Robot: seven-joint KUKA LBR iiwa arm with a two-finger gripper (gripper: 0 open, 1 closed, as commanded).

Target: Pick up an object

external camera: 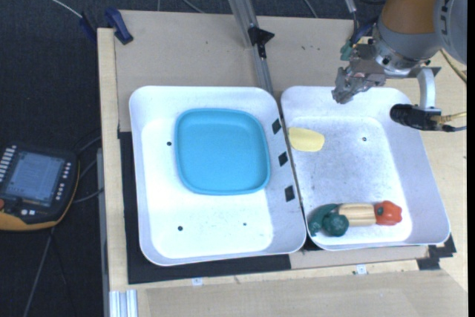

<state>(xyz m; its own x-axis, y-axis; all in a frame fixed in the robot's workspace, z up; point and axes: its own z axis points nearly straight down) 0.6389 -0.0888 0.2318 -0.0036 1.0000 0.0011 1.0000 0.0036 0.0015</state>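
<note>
Camera view: The arm reaches in from the right, and its gripper [346,91] hangs over the far rim of the right bin [415,159]. The fingers are small and dark against the bin wall, so whether the jaws stand open or closed cannot be told; nothing is seen between them.

Candidate objects all lie nearer the camera than the jaws. A yellow piece [306,139] rests just below and to the left of the jaws, close to the wall between the bins. A wooden toy with a red end [369,214] and a green lump [329,223] touching it lie well apart from the jaws, along the near edge of the right bin. A blue plate [222,151] sits in the left bin [148,159], well to the left of the jaws.

Progress: judged from this layout, no object is lifted. Descent, closing on an object and raising it are all not yet done.
</note>
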